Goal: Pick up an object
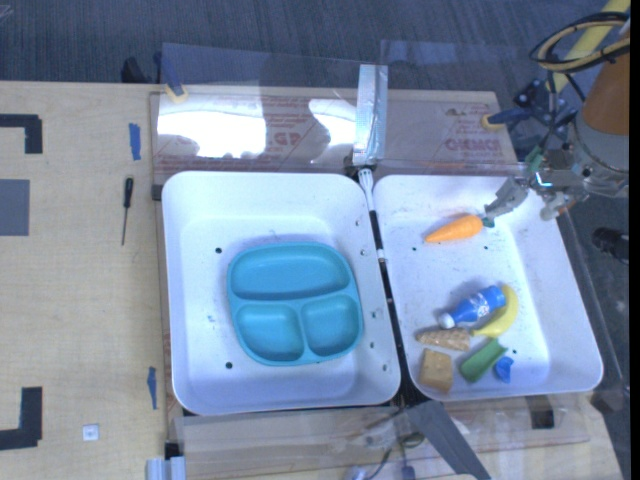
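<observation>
The carrot (454, 230) lies in the upper part of the right bin (570, 313), right of centre in the frame, its green tip toward the gripper (528, 199). The gripper hovers at the bin's upper right rim, fingers spread wide and holding nothing. A good grasp would likely straddle the carrot's thick middle across its width, well apart from the toys (478, 326) clustered lower down.
</observation>
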### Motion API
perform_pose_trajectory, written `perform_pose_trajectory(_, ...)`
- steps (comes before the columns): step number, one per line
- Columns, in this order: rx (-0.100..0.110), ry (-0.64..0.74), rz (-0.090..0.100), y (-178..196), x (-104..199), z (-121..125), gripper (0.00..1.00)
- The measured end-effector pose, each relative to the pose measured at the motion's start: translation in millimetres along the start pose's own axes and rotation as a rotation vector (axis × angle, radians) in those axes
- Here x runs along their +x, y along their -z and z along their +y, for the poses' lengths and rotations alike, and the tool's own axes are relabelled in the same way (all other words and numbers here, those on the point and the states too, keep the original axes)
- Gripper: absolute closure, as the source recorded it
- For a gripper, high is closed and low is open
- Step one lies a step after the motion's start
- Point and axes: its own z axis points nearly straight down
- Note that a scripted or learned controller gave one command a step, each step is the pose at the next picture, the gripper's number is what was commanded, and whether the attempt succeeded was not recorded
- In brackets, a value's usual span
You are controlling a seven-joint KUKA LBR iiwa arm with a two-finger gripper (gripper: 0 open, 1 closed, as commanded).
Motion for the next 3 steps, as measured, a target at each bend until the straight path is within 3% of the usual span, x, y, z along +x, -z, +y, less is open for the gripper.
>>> perform_pose_trajectory(1, 0.004, 0.031, 0.000, -47.7, 5.0, -39.5, 0.00)
perform_pose_trajectory(2, -0.006, -0.138, -0.002, -118.8, 68.1, -86.1, 0.00)
perform_pose_trajectory(3, -0.013, -0.141, -0.001, -107.3, 67.4, -84.2, 1.00)
